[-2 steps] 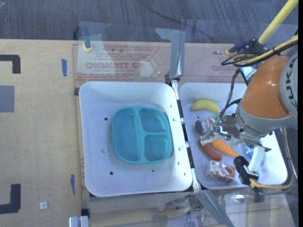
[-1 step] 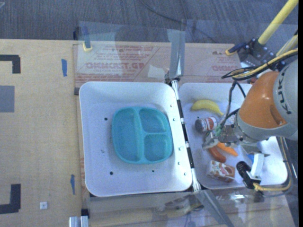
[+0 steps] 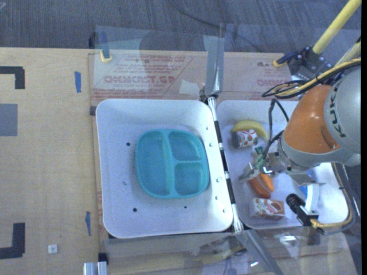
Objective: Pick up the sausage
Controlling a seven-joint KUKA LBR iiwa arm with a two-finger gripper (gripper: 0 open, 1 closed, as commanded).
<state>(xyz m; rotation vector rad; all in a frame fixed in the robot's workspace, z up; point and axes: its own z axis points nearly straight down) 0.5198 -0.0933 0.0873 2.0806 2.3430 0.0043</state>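
Nothing lifted yet: the gripper (image 3: 256, 171) hovers mid right bin (image 3: 338, 213) beside what may be the sausage (image 3: 263, 184), its grip state unreadable.

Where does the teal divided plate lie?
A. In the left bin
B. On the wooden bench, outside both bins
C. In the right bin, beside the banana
A: the teal divided plate lies flat in the left bin, while the banana is in the right bin.

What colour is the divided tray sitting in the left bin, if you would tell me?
Teal, a blue-green; the divided tray shows clearly in the camera view.
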